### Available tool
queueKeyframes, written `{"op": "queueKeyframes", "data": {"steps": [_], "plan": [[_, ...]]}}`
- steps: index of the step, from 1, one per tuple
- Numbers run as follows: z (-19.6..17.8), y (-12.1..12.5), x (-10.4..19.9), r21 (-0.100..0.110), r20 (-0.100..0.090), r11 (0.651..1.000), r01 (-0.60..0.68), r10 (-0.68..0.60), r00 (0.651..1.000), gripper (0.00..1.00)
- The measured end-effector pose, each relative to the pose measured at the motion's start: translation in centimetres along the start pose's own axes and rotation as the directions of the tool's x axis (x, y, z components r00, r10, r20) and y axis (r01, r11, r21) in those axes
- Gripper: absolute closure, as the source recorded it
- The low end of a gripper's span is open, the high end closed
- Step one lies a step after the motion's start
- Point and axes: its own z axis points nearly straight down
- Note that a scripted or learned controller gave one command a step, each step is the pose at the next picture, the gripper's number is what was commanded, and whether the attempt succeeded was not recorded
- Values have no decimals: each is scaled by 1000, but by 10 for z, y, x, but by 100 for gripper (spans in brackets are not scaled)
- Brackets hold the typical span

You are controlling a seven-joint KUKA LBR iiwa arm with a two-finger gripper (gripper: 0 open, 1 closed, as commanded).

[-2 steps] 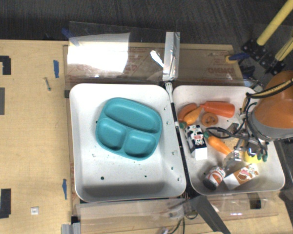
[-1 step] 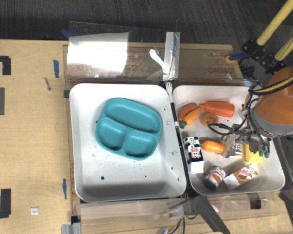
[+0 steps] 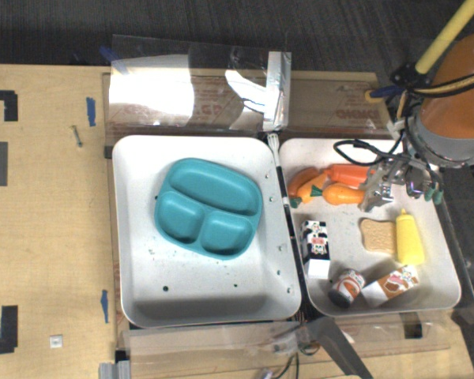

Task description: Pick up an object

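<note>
Fingers (image 3: 377, 192) seen above right bin (image 3: 450, 287), state cannot be told; nothing seen gripped. Carrot (image 3: 346, 195) just left: judged light, stiff, smooth; grasp advised across mid-body.

Two white bins: the left bin (image 3: 134, 212) has one teal divided plate (image 3: 208, 206). The right bin (image 3: 446, 279) has two carrots (image 3: 344, 174), one bread slice (image 3: 377, 235), one yellow bottle (image 3: 409, 239), one black-and-white carton (image 3: 316, 243) and two small cans (image 3: 347, 287).
</note>
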Motion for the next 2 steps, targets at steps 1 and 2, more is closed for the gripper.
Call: {"op": "queueKeyframes", "data": {"steps": [1,2], "plan": [[28,43,75,-1,-13,1000,23,-23,1000,100],[6,76,16,1,-7,996,-84,84,996,100]]}}
